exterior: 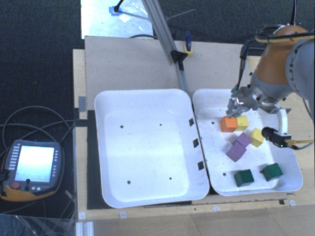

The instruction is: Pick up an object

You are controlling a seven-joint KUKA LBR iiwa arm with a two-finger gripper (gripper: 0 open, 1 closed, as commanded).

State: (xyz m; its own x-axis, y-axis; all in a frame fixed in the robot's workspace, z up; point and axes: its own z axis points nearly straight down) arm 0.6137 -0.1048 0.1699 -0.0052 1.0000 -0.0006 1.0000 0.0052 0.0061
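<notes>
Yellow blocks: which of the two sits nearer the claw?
The yellow block touching the orange block, just below the claw; the other yellow block lies lower right.

Orange cube [228,124]; two yellow cubes [242,122] [257,137]; two purple blocks [242,140] [236,152]; two dark green cubes [243,177] [271,171], perhaps near teal; white plastic bins [147,98].

Bright, even overhead light, with a cool bluish cast throughout. Near-blown whites across the left bin [142,146] and right bin [211,107], little surface detail left. Hard glare on the pale panel [113,9] at top and on the pendant screen [34,163] (washed almost blank). Short, soft shadows beside the blocks [241,144]. Dark carpet [34,43] grainy. Mild softness overall, slightly more toward the corners.
</notes>
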